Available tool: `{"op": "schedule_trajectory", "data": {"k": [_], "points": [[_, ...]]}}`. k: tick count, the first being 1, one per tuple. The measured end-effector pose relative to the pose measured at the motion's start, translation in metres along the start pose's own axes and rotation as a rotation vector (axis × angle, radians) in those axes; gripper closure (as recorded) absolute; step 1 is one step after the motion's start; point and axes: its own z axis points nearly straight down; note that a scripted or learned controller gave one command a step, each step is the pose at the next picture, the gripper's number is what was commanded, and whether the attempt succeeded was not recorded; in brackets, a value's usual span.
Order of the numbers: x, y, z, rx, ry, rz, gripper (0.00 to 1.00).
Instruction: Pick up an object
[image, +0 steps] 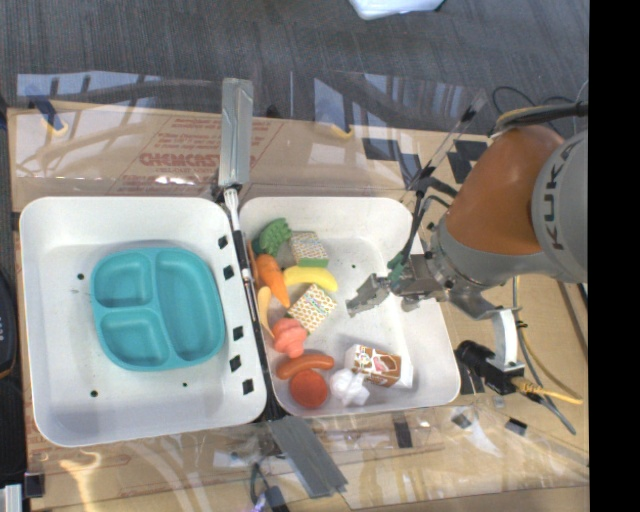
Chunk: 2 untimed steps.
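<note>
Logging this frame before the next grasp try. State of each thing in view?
Gripper: over the right bin, holding nothing.
Blue tray: flat in the left bin, compartments bare.
Banana: lying among the toy food, untouched.
Carrot: lying by the divider.
Small carton: on its side near the front wall.
Tomato: resting at the front corner.

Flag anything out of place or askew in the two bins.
Nothing looks damaged or spilled. The toy food is piled loosely against the right bin's left wall, the small carton lying tipped. The teal tray sits flat in the left bin.
</note>
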Motion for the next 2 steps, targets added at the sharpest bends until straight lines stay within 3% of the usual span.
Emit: {"op": "schedule_trajectory", "data": {"k": [1, 2], "points": [[0.028, 0.057, 0.135, -0.013, -0.002, 0.010, 0.00], [0.027, 0.058, 0.124, -0.015, -0.003, 0.007, 1.00]]}}
